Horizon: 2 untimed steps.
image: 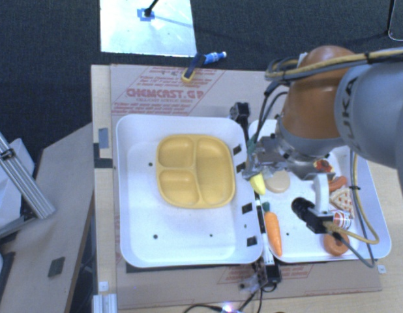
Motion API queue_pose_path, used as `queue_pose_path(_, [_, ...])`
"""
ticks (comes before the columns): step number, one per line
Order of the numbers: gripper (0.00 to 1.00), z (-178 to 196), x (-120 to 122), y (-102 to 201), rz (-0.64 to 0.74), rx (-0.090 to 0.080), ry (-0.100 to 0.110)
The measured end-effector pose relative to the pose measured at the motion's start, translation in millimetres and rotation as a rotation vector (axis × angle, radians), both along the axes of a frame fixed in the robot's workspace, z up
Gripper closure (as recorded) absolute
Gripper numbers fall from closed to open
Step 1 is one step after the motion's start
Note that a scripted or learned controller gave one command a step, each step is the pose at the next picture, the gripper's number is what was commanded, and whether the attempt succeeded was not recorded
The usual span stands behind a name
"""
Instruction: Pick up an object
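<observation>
**Gripper** [255, 168]: low over the left rim of the right bin [379, 235]. Whether it is open or closed cannot be told, as the wrist covers it.

**Objects for picking**, all in the right bin:
- Yellow piece [258, 185], just beside the gripper at 6 o'clock.
- Cream disc [278, 182], near at 4 o'clock.
- Carrot [273, 232], farther out at 6 o'clock, along the bin's left wall.
- Waffle-patterned piece [342, 201] and doughnut [334, 245], well apart at 4 o'clock, partly behind the cable.

**Writing:**
- "UKA" on the grey arm [377, 116].
- Red "CHEMCAST GP" on the brown sheet [165, 91] under the bins, at 11 o'clock.

**Left bin** [133, 194], at 9 o'clock: holds a yellow three-compartment plate [195, 170].

**Table** [64, 175]: a blue-and-yellow tool [203, 61] lies at the sheet's far edge, at 11 o'clock.
</observation>
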State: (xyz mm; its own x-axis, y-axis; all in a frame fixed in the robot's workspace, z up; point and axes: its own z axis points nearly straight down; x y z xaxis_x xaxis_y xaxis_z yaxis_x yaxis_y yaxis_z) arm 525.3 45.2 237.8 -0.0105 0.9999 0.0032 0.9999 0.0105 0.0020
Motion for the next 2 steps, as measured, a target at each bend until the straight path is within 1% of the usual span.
queue_pose_path(1, [1.00,-11.2,-9.8,50.1,-0.001,-0.001,0.002])
queue_pose_path(2, [1.00,-23.7,-5.1,35.1,-0.011,-0.004,0.003])
